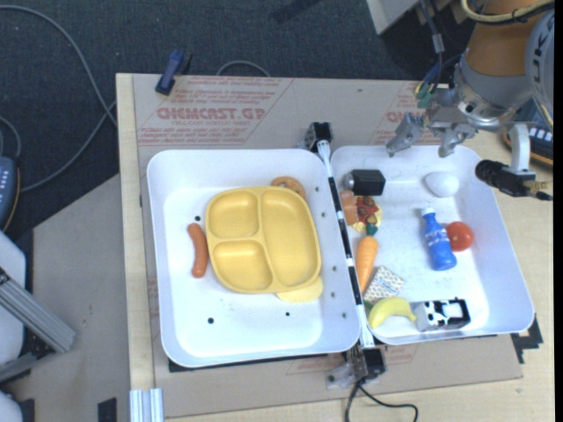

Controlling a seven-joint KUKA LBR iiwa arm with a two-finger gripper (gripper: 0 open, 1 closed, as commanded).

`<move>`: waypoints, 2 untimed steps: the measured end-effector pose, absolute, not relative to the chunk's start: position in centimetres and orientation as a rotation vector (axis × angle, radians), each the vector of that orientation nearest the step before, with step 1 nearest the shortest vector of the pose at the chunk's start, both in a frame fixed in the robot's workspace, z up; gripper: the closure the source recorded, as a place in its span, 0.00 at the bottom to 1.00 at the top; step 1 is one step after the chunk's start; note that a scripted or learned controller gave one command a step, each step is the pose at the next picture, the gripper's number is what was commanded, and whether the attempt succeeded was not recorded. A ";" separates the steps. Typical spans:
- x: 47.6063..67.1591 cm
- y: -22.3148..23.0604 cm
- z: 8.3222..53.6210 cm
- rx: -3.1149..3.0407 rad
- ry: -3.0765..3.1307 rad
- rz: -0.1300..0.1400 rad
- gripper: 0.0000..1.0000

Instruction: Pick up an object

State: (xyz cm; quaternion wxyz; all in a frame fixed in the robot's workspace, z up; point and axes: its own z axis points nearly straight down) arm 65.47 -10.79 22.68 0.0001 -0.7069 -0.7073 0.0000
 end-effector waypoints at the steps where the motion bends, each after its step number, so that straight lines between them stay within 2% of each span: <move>1: 62.9 -9.7 9.0 -2.229 -2.224 -0.003 0.00; 2: 66.0 -13.5 9.6 -2.195 -2.204 0.031 0.00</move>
